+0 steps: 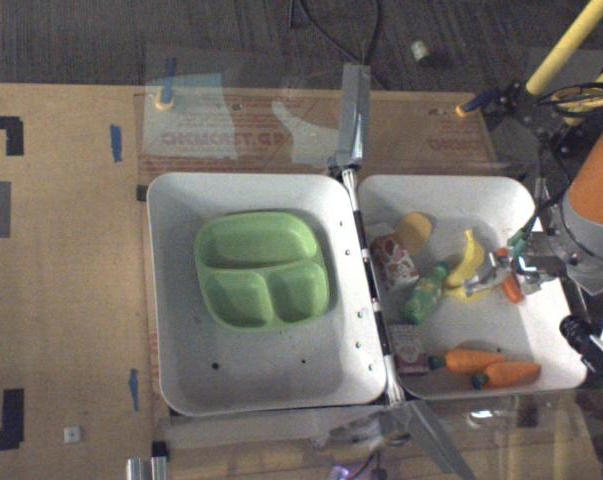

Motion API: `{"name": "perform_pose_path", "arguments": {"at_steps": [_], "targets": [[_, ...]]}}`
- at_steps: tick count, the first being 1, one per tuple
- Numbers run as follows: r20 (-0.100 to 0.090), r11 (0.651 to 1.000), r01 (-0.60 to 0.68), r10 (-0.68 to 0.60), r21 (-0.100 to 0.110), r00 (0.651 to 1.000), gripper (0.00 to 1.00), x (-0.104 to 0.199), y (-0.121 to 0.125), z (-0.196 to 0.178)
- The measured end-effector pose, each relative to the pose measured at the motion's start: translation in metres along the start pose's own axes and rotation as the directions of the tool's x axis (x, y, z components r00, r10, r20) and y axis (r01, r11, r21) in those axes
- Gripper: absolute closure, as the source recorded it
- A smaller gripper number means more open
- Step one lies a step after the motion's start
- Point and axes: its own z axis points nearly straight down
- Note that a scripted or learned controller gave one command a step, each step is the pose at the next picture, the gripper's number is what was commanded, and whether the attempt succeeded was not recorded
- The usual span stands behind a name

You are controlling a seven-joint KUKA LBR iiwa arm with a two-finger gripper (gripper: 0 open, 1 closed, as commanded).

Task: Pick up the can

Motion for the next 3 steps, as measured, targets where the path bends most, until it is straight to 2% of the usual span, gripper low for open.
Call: {"name": "perform_pose_path", "arguments": {"at_steps": [1,2,3], "targets": [[0.000,0.992,-0.125,0.125,0.000,0.992,0.00,-0.011,0.046,0.076],[0.002,0.997,0.082,-0.082,-0.004,0.997,0.00,0.008,0.038,0.032],[0.003,0.997,0.079,-0.079,-0.004,0.997,0.00,-0.028,0.050,-0.010]]}}
